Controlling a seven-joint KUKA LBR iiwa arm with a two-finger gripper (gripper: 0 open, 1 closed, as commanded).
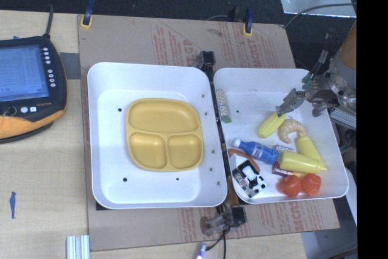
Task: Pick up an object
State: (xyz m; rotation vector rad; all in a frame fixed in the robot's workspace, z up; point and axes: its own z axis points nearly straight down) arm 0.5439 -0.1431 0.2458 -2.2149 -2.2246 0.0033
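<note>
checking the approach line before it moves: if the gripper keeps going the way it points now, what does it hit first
The gripper points down and toward the left. The first thing in that line looks like the yellow corn cob, lying just beside the croissant. Its height above the right bin is unclear.

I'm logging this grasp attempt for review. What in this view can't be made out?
- Arm: cut off by the camera view's right side.
- Small black-and-white item: too small to identify.
- Red object: partly hidden under the yellow bottle.
- Tablet screen text: blurred.

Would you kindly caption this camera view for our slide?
Open gripper poised over right bin above a toy corn cob; yellow divided plate in left bin.
</note>
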